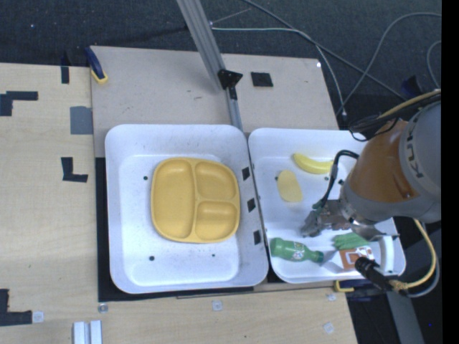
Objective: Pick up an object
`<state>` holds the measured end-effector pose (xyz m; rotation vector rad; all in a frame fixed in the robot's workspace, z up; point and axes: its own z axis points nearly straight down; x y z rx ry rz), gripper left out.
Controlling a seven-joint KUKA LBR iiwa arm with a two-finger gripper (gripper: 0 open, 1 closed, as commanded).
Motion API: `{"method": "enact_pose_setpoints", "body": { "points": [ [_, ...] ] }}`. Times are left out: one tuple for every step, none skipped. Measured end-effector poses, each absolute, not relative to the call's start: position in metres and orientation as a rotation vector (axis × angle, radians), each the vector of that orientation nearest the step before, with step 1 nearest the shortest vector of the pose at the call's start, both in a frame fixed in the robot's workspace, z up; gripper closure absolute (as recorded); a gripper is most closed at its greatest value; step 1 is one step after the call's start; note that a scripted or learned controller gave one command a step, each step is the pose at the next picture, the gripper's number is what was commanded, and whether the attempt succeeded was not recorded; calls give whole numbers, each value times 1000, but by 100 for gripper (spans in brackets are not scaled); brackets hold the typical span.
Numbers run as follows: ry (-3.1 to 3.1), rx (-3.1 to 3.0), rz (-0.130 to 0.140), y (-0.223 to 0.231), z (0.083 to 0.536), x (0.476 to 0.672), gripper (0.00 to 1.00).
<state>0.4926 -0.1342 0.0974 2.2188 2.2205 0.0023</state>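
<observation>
end effector (314, 224) low, arm bent

I can read no text from my station: the green bottle (295, 250) label and the small orange-and-white pack (356, 257) are too blurred.

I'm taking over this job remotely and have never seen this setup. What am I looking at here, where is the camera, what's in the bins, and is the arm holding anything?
You have one camera, fixed above the bench and looking down at a slant. The grey and orange machine on the right is the robot arm; its gripper is low inside the right bin. That bin holds a banana, a pale yellow oval piece, a green bottle lying on its side and, partly under the arm, a green and orange item I can't identify. The left bin holds a yellow divided plate. I can't see anything between the fingers, so don't count on a grasp.
</observation>
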Motion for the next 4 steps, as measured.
{"method": "enact_pose_setpoints", "body": {
  "points": [
    [2222,2217,3,-129,159,496,100],
    [2220,2219,2,-138,212,492,100],
    [2221,2218,2,-138,252,493,100],
    [2229,2217,-1,-91,243,503,100]
  ]
}}
